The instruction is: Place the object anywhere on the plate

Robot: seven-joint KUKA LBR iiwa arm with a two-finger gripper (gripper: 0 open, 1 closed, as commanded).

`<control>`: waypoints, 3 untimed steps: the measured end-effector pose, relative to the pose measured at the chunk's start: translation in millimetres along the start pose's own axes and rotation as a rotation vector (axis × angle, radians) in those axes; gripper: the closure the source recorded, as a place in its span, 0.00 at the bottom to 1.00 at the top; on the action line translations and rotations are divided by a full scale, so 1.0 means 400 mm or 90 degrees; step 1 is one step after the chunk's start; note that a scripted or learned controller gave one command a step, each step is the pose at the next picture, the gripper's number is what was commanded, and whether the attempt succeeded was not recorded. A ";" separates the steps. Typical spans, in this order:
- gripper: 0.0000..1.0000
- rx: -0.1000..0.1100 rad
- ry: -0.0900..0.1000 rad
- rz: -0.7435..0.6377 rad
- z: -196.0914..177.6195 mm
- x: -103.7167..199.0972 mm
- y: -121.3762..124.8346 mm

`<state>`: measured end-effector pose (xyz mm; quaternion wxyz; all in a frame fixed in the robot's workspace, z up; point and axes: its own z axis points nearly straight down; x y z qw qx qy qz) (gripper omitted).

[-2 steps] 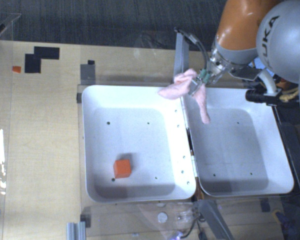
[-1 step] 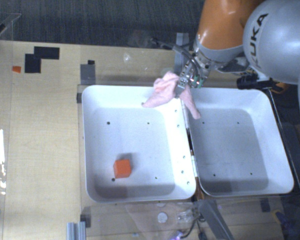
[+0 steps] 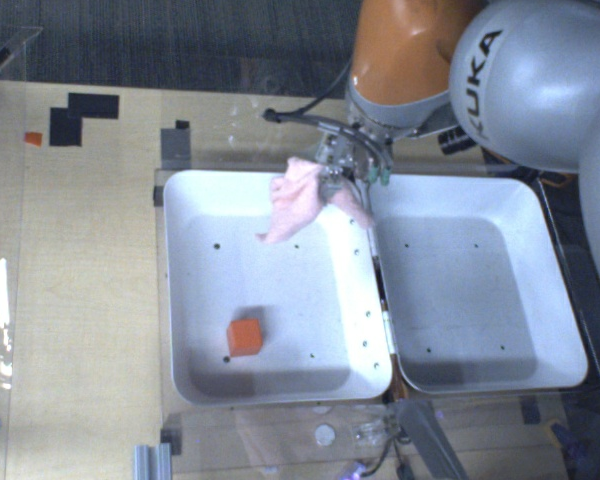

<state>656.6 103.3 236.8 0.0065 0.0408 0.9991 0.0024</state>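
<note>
Pink cloth [image 3: 298,206] is hanging from the tool [image 3: 342,180], pinched between closed fingers above the left bin's [image 3: 195,298] back right corner; carrying seems underway. Next, lowering and releasing over the plate.

Your arm [image 3: 520,68] reaches in from the right, its grey body filling the upper right corner, and the orange band [image 3: 405,33] sits just above the wrist. The wrist points steeply down, with cables looping off to the left of it. Below the band you see the gripper [image 3: 342,176], its fingers closed on a fold of pink cloth [image 3: 295,203], which hangs down and to the left of the fingers.
</note>
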 end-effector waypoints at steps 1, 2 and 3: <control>1.00 -0.001 0.000 -0.054 -0.018 0.046 0.126; 1.00 0.000 0.003 -0.055 0.013 0.100 0.239; 0.00 0.000 0.002 -0.055 0.012 0.100 0.238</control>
